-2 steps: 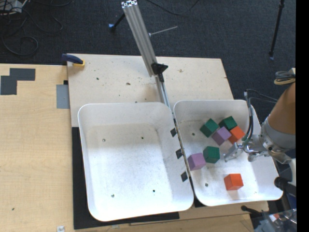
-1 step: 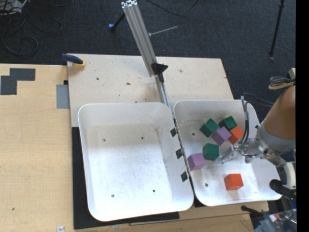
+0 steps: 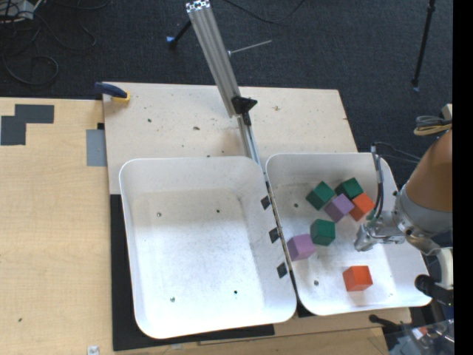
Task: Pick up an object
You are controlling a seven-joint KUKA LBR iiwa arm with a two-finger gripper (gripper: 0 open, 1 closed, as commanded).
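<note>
**binwatcher:** Camera view has the arm [image 3: 432,191] coming in from the right over the right bin [image 3: 325,305]. The gripper [image 3: 367,239] hangs low above that bin's right half, metal and shiny. Honestly can't tell whether it's open or closed, it's just a silvery blob from this angle. Nothing visibly gripped.

**kuka_fan:** Where are the blocks then?

**binwatcher:** All in the right bin. Cluster near the top: a green cube [image 3: 321,195], another green one [image 3: 349,188] just beside it, a purple cube [image 3: 339,207] touching an orange cube [image 3: 362,205]. Lower down there's a third green cube [image 3: 323,231] with a second purple one [image 3: 301,247] just left of it, close to the bin's left wall. Then a lone orange cube [image 3: 358,278] sits apart near the bottom, just below the gripper.

**kuka_fan:** And the gripper's closest to which?

**binwatcher:** Sits between the top orange one and the lone orange one, not touching either as far as I can see. The left bin [image 3: 140,272] is next door, and a metal pole [image 3: 218,58] leans across the bench [image 3: 177,117] behind both.
</note>
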